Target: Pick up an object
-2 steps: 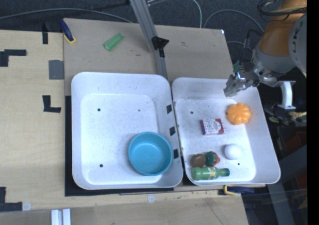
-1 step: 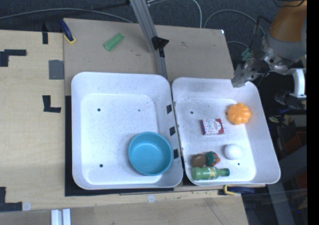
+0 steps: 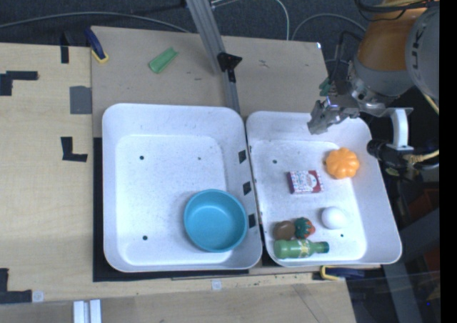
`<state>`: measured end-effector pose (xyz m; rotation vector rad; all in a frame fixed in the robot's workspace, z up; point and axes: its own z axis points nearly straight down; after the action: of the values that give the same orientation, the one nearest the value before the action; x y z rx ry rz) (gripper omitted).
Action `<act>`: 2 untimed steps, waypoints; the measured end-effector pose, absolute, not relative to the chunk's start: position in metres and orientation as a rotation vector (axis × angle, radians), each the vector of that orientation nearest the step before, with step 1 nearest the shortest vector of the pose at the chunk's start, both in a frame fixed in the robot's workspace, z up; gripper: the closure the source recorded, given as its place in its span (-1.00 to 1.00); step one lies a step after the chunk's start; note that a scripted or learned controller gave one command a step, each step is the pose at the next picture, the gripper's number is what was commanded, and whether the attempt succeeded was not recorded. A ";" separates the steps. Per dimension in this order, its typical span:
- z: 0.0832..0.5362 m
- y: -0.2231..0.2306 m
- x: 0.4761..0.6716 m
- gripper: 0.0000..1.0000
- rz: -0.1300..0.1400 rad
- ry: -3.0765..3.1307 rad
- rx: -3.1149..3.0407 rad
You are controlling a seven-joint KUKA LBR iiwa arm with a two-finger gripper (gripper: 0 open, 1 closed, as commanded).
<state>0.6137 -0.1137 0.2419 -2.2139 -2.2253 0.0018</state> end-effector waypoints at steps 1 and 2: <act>0.228 -0.062 0.598 1.00 0.002 -2.226 -2.213; 0.218 -0.005 0.584 1.00 0.002 -2.226 -2.211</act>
<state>0.5838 -0.0052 0.2183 -2.2111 -2.2262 0.0024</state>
